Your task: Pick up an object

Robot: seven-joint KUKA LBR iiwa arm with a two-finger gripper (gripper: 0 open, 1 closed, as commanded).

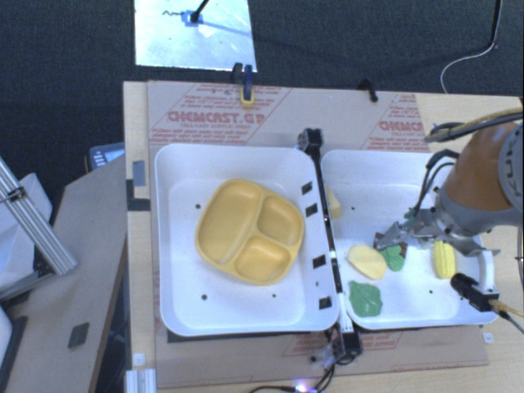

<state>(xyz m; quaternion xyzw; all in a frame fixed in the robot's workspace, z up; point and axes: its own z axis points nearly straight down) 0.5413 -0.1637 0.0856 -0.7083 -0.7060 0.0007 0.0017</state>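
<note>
Down at the tip of the arm, your gripper (396, 244) is hanging low in the right-hand bin (368, 174), right over a small dark green piece (394, 258). You are looking at it from above and at a slant, so whether it is spread or closed is not something you can tell, and nothing shows it gripping anything.

Just beside the gripper, on the side away from the arm, a pale yellow lump (367, 262) is lying flat on the bin floor, touching or nearly touching the green piece. Nearer the front rim, a flat light green leaf shape (365, 298) is lying apart from both. Under the wrist, on the arm's side, a yellow corn cob (443, 259) is sitting partly hidden. Well away across the divider, a yellow sectioned plate (250, 230) is resting in the left-hand bin (176, 301).

These look like play-food pieces, so you are probably dealing with light, stiff, rather smooth plastic that may slide when nudged. The dark green piece is the likeliest target; taking it across its narrow middle seems safest. The pale yellow lump is crowding it, so a finger may be landing on that instead. The flat leaf would be hard to get under.
</note>
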